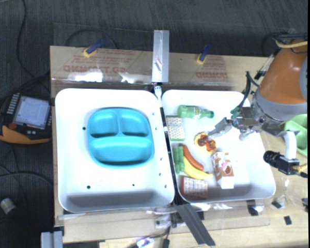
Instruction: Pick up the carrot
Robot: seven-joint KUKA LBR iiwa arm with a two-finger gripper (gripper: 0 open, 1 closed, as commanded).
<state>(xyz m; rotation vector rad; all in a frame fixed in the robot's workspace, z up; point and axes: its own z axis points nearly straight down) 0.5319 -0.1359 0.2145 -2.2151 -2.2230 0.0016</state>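
Gripper hung over right bin, finger state indiscernible; carrot lay just lower left of it, long axis running upper left to lower right, against the banana.

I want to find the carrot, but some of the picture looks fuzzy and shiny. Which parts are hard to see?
In the camera view, the carrot is small and soft-edged; the gripper is slightly blurred; the left bin looks bright and washed out; the clear plastic sheet behind it glares.
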